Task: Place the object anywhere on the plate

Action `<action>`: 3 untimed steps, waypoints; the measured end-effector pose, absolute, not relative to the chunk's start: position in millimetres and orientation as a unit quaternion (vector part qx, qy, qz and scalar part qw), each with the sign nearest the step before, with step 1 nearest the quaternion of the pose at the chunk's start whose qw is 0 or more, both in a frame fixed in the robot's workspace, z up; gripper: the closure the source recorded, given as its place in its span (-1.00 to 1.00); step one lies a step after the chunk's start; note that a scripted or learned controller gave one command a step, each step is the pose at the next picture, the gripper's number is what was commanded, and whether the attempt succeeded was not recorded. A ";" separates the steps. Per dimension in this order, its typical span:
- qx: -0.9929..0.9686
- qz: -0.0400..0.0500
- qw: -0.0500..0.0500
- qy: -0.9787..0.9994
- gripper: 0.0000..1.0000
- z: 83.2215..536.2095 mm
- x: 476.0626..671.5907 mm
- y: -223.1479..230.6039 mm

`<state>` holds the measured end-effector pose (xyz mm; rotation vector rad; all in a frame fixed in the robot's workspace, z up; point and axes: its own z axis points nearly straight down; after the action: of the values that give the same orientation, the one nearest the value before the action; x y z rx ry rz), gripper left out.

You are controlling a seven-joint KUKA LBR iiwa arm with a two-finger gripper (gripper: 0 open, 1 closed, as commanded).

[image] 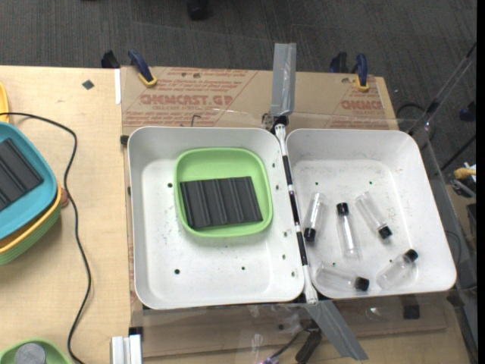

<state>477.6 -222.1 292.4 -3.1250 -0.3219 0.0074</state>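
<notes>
Keeping the clear vials (345,230) loose in the right bin (424,158) for easy grabbing, parking the green plate (186,165) next door; can't tell gripper state.

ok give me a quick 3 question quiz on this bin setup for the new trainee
1. True or false: the green plate sits in the left bin.
2. Multiple choice: what lies on the plate? A) a clear vial B) a dark ribbed pad C) a blue clamp
3. Short answer: how many clear vials with black caps lie in the right bin?

Key
1. True.
2. B, the dark ribbed pad covers the plate's middle.
3. Five: one near the divider, one in the middle, one further right, and two along the near wall.
</notes>
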 end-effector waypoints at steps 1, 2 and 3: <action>-0.995 0.003 0.001 -0.100 -1.00 259.4 477.1 -221.9; -0.995 0.003 0.001 -0.101 -1.00 254.0 477.2 -216.6; -0.995 0.002 0.000 -0.102 -1.00 298.7 477.6 -222.2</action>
<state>477.6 -222.2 298.7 -3.1252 -0.3214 0.0072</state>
